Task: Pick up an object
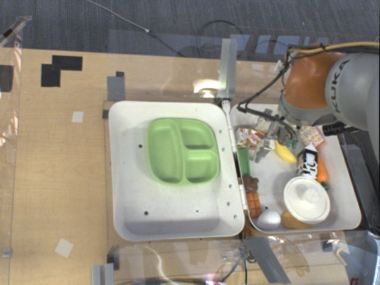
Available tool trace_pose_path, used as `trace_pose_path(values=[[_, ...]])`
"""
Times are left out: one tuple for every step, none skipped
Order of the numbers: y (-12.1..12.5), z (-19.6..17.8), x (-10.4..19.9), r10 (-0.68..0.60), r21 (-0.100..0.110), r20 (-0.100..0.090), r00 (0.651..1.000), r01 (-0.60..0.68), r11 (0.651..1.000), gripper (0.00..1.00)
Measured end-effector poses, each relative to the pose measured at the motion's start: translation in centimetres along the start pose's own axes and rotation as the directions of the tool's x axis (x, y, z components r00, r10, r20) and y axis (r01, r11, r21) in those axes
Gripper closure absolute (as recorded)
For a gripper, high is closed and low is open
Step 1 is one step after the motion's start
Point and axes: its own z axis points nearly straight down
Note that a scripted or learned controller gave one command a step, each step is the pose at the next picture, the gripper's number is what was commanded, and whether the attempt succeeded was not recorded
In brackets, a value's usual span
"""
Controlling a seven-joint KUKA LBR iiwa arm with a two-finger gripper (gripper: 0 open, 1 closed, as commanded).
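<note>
A green divided plate lies well away from the gripper, across the wall between the bins, in the middle of the left white bin. Farther from the gripper on that side, the wooden bench bears black tape marks. Beyond the bench, a thin cable crosses grey carpet.

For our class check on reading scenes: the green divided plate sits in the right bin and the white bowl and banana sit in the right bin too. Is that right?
Not quite. The camera view shows the green divided plate in the left bin, alone. The white bowl and banana are indeed in the right bin.
</note>
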Motion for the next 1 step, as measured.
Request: trace_pose_path(values=[[0.19,-1.02,-0.18,-0.005,-0.001,0.005,1.000,0.005,1.000,1.00]])
